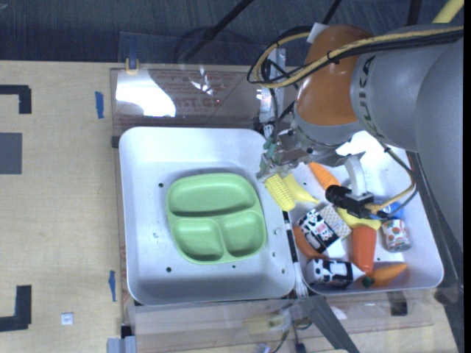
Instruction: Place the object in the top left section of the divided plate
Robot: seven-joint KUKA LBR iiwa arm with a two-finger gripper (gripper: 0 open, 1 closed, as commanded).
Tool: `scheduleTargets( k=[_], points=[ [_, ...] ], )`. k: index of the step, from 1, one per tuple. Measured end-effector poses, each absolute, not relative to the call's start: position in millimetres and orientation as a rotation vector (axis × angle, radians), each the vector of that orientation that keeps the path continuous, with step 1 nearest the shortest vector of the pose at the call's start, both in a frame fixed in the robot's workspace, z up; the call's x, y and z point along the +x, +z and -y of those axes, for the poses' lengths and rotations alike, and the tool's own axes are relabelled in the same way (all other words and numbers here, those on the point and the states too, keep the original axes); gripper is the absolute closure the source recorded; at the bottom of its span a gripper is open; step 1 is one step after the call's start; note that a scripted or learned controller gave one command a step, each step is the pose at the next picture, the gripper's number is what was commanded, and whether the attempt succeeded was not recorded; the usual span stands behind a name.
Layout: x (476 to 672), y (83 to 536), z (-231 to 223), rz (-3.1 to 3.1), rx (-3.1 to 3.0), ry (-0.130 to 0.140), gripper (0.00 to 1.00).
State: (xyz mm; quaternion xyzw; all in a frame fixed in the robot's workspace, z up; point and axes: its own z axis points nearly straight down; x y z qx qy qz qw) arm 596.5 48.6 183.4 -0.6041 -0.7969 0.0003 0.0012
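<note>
Gripper (271, 169) hanging over the seam between bins, pinching a yellow toy corn cob (280, 190). Green three-section plastic plate (216, 216) sitting close by in left white bin (140, 197).

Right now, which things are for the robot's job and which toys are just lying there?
For the job:
green divided plate in the left bin
gripper
yellow corn toy just below the gripper

Just lying about, in the right bin:
carrots
black-and-white cow toys
small red-spotted cup
</note>
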Motion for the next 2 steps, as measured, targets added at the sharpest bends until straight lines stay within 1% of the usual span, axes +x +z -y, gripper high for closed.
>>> scheduleTargets(
  k=[1,2],
  points=[
    [613.6,187.0,-26.9,2.423,-2.003,-0.013,1.00],
    [597.5,162.7,-44.8,2.424,-2.063,-0.038,1.00]
  ],
)
